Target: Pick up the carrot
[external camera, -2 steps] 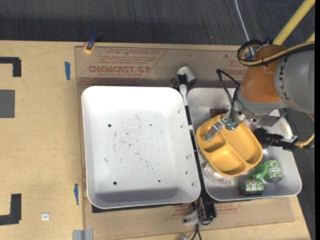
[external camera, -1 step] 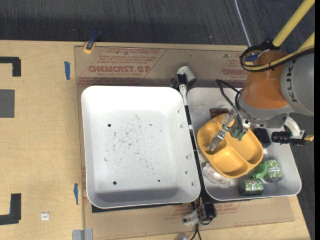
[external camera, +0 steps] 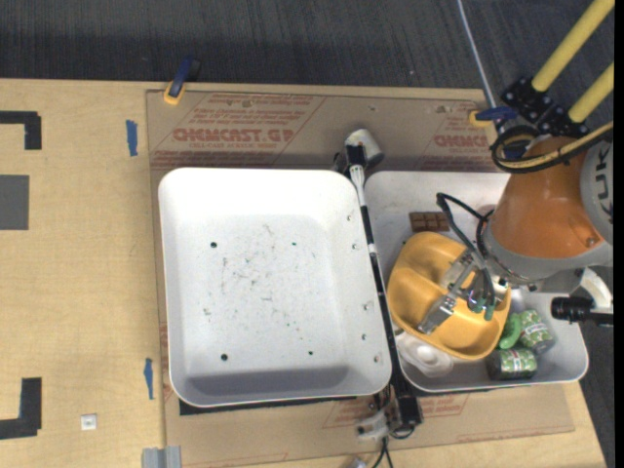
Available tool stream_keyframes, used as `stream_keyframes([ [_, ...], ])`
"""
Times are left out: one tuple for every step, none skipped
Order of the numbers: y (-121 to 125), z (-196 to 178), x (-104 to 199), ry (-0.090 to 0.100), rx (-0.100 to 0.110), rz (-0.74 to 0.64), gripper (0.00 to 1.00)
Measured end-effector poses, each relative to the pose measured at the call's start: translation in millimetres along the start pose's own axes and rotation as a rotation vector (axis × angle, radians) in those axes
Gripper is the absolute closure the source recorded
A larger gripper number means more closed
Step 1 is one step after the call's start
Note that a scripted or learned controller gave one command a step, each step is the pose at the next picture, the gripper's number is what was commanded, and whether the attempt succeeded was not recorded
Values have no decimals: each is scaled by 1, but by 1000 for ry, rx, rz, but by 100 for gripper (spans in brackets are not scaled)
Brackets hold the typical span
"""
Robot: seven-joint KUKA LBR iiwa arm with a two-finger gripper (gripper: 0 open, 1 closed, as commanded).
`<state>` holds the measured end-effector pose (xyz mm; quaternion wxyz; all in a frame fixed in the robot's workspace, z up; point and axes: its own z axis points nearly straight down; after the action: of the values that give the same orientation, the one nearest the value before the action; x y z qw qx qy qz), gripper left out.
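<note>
Tan cardboard covers the bench [external camera: 78,261], and at its near edge a strip of blue tape [external camera: 148,376] sits just beside the left bin [external camera: 175,291], whose white floor carries only faint scuffs and a few dark dots. The right bin [external camera: 575,364] stands touching it, side by side. In the right bin's near corner lie two green printed packets [external camera: 522,344], close together, and to their left a small white object [external camera: 426,357] rests against the near edge of a yellow bowl-shaped thing [external camera: 419,291]. The gripper [external camera: 468,300] hangs over the right half of that yellow thing, low above it or touching it; which one cannot be told, and the view is too cluttered there to say how far the pincer is open or whether it has hold of anything. Which of the things in the right bin is the carrot cannot be told either. Farther back, a brown block [external camera: 429,223] lies beyond the yellow thing, partly crossed by a black cable [external camera: 458,213]. The arm's orange band [external camera: 546,213] rises above the gripper at the right. At the far ends of the bins a black-and-white clip [external camera: 359,149] sits between them, and beyond it an orange-and-blue clamp [external camera: 180,76] grips the cardboard's far edge. Two yellow rods [external camera: 585,27] slant up at the far right.
</note>
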<state>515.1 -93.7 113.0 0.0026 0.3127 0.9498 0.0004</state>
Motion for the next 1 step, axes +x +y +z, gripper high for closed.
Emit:
stream_keyframes([
  [63,14,-83,11,5,95,0],
])
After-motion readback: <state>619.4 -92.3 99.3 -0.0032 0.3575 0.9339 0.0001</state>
